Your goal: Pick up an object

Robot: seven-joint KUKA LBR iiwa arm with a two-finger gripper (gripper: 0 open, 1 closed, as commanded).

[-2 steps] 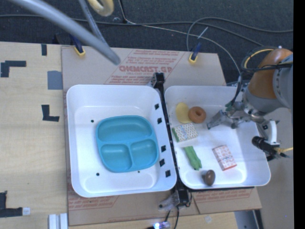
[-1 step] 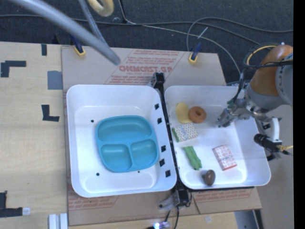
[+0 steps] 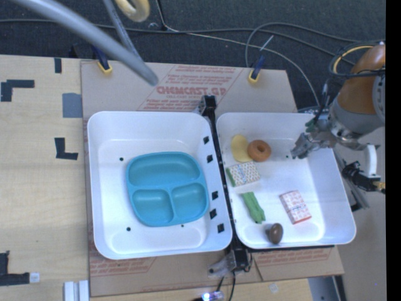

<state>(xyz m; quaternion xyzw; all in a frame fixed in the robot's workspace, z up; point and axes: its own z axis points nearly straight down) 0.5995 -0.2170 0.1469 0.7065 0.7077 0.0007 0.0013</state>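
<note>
Camera view had my hand [image 3: 302, 148] at the right of the frame, over the upper right corner of the right bin [image 3: 326, 168], and I could not tell from that slant how its grip stood; nothing showed in it. To pick well, I judged I should aim for a piece lying apart from its neighbours, such as the red-and-white packet [image 3: 295, 206] at lower right, rather than the doughnut [image 3: 259, 150] touching the yellow piece [image 3: 240, 148]. I counted six things there: those three, one patterned packet [image 3: 243, 174], one green piece [image 3: 254, 207], one dark brown lump [image 3: 274, 232]. One blue divided tray [image 3: 167, 188] lay in the left bin [image 3: 106, 168], two bins in all.
</note>
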